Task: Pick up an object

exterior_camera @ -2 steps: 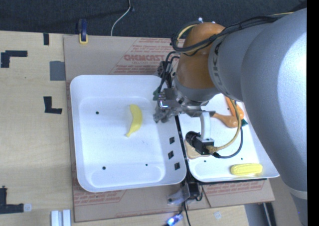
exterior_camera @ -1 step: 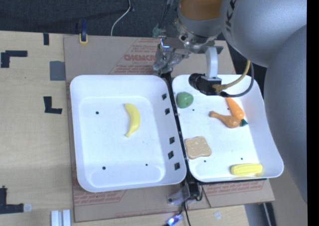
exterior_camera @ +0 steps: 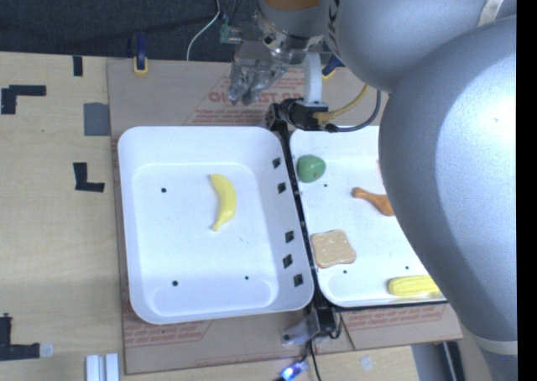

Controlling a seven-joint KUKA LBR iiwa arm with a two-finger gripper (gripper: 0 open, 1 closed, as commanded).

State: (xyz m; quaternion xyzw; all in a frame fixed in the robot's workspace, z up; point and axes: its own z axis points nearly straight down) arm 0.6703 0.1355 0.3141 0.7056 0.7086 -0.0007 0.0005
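1. Broadly, the far left of the bench (exterior_camera: 50, 203) is bare wood with a few dark marks, and a sheet of brown cardboard (exterior_camera: 180, 90) lies under both bins
2. The left bin (exterior_camera: 134, 148) holds one thing: a yellow banana (exterior_camera: 222, 200), lying near the middle of the floor, curved, well apart from every wall
3. Above the back edge of that bin, over the cardboard and not over either bin's floor, hangs the tool (exterior_camera: 249, 86). It points downward below the orange band, and nothing is between its fingertips. The tips look close together, but they are blurred and small, so how far apart they stand I cannot tell
4. The right bin (exterior_camera: 352, 144) touches the left one along a row of dark clips. In it lie a green round piece (exterior_camera: 310, 168) near the shared wall, an orange piece (exterior_camera: 373, 200) further right, a tan slice like toast (exterior_camera: 333, 247) below them, and a yellow piece (exterior_camera: 413, 286) near the front edge, partly hidden by the arm
5. The grey arm (exterior_camera: 453, 119) covers the right part of the view and some of the right bin
6. Step in hand, as I judge it: the approach, with no object chosen by contact yet. The task is barely begun
7. Next move: the tool must travel forward over a bin and descend onto one item. The banana seems the easiest target, lying alone on open floor; the fingers should close across its narrow width, not along its curve
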